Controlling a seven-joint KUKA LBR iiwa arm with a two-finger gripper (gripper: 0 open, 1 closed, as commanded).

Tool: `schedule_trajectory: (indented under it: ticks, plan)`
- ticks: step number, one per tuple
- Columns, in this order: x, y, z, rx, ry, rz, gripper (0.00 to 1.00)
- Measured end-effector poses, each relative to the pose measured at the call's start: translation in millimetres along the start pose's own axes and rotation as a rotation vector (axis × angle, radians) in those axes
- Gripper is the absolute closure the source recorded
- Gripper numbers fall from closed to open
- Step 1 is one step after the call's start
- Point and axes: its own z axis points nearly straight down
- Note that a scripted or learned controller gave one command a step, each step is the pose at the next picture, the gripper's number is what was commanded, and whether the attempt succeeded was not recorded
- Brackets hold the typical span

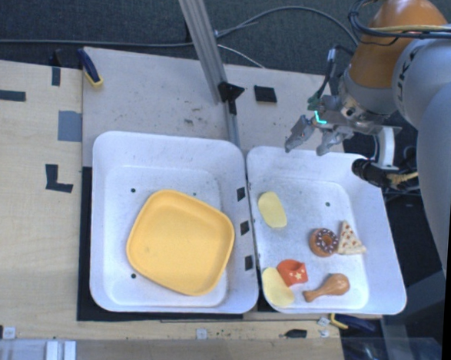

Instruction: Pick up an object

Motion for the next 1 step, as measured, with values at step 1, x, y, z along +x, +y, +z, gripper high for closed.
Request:
schedule_trajectory:
  ticks: [1]
  plan:
    - [0.0, 0.0, 0.1, 0.000, 0.000, 0.000, 0.00]
